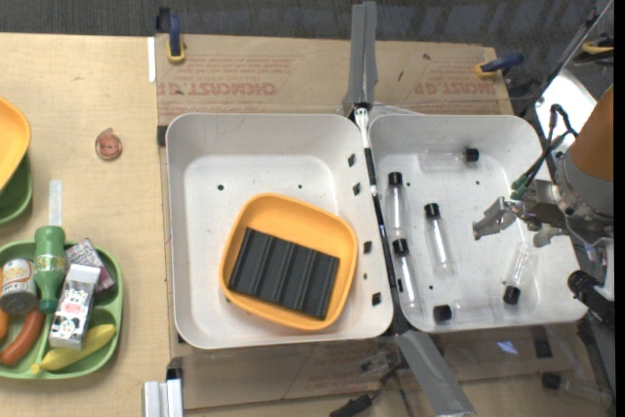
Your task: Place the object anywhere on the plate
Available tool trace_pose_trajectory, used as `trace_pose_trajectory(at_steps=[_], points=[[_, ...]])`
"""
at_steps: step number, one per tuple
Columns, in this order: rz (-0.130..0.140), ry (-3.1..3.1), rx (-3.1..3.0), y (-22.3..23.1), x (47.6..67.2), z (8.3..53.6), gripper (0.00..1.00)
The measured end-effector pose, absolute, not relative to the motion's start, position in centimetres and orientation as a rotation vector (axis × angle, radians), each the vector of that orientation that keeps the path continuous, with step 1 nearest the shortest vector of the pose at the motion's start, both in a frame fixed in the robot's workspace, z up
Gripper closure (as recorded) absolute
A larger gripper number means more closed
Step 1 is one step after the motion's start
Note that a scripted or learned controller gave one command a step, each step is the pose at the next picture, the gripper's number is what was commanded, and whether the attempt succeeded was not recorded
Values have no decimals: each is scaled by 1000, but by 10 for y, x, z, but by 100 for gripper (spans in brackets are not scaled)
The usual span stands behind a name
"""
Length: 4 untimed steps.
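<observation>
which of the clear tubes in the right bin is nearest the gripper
The clear tube lying just below the gripper, black cap at its lower end near the bin's front right. The other tubes lie further left or up by the back wall.

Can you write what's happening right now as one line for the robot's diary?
end effector: over right bin, among clear tubes | plate: orange, left bin, holds black ridged block | placement: not yet done

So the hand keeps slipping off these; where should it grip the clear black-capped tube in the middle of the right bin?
Take the clear plastic tube with the black cap mid-body, from straight above, fingers closing across its width. It lies flat, nearly lengthwise, with free bin floor either side.
</observation>
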State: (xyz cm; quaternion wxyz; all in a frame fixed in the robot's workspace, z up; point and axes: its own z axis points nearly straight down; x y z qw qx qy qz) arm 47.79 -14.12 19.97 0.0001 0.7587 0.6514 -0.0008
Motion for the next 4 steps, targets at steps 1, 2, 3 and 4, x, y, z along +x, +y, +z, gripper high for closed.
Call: trace_pose_trajectory(at_steps=[1, 2, 3, 4], points=[[-3, 2202, 2240, -194, 486, 227, 0], [-4, 2137, 2302, -216, 490, 231, 0], [-3, 2083, 2351, -203, 478, 247, 0], [-2, 2014, 2412, -192, 478, 243, 0]])
